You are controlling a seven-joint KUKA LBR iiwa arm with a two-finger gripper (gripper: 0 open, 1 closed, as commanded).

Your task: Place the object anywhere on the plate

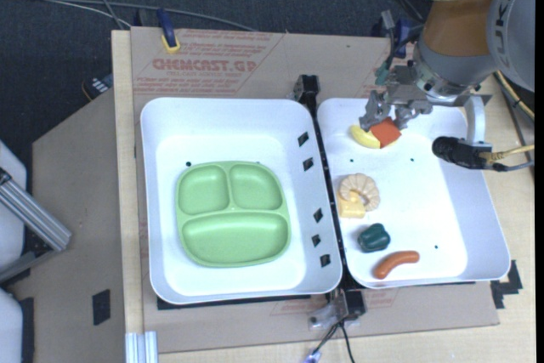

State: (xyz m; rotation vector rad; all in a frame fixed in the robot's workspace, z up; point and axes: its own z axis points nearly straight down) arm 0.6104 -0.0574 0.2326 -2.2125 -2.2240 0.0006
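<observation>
**Gripper low over the toy food at the back of the right bin**

Camera view: You are looking down on two white bins. The left bin (161,183) holds the green plate (232,212), three compartments, lying flat near the middle. The right bin (459,208) holds the loose pieces. The gripper (393,110) sits low at the back of that bin, right over an orange-red block (388,134) that touches a yellow piece (365,137). That block looks like the object you are after, though the task does not name it, so treat this as a guess.

Further forward lie a pale shell-shaped pastry (358,192), a dark green pepper (373,237) and a sausage (396,263), each apart from the others.

Handling, as a judgement: these look like small plastic toy foods, so light, stiff, smooth and likely slippery. They are not fragile. The block has flat sides, so take it across two opposite faces. The yellow piece pressed against it could get dragged along or wedge a finger.

What you cannot make out: the fingertips blur into the dark wrist hardware, so you cannot tell whether the gripper is spread or clenched, nor whether anything sits between its tips. The block's far side is hidden under the gripper. The arm (476,4) is cut off at the top right.
</observation>
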